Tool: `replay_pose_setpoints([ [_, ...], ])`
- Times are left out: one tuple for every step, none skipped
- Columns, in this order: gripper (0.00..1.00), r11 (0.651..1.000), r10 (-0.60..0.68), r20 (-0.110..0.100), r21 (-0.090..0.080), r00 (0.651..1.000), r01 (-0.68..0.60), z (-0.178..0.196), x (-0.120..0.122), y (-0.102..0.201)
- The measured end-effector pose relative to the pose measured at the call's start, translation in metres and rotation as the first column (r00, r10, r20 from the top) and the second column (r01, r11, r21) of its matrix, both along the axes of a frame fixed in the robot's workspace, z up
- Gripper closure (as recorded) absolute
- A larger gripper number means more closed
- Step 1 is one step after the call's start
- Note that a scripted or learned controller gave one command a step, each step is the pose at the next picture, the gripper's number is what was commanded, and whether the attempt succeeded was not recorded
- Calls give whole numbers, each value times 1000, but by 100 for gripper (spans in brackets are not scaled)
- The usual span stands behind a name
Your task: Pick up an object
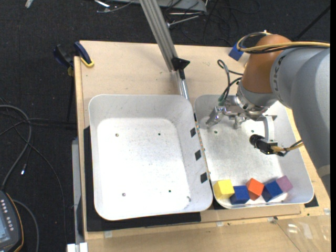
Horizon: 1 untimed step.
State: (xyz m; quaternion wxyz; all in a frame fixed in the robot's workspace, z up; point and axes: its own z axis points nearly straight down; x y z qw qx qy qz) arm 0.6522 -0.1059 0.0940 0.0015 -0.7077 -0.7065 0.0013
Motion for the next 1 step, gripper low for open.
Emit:
replay_pose_setpoints([
  [0,1000,3,12,-2,1000,-3,61,10,-2],
])
